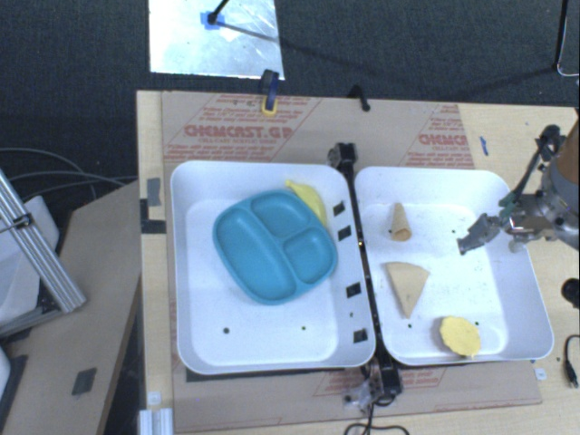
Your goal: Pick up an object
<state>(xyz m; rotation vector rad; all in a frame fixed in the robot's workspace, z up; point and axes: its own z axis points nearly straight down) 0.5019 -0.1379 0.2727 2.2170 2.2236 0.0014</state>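
Dark carpet fills the top of the frame, with a shiny foil sheet (216, 24) lying on it at upper left. Below it a bench (299, 120) covered in brown printed cardboard bears two white bins side by side.

In the left bin (195, 333), a blue divided plate (274, 245) sits near the middle, tilted in the frame. A yellow piece (309, 198) peeks out from behind the plate's upper right edge, touching it.

In the right bin (526, 320), three things lie apart from one another. A small tan cone (400, 222) stands in the upper left part of the bin. Below it, near the bin's middle, lies a pale wedge (407, 285) with its tip pointing down. A round yellow disc (460, 335) sits at the lower right, close to the bin's front wall.

At the right edge of the frame the grey arm (557, 202) reaches in over the right bin. Its gripper (473, 236) hangs above the bin's upper right area, pointing left and down, well apart from the cone, the wedge and the disc. Nothing shows between its fingers, and whether they are spread or closed I cannot tell.
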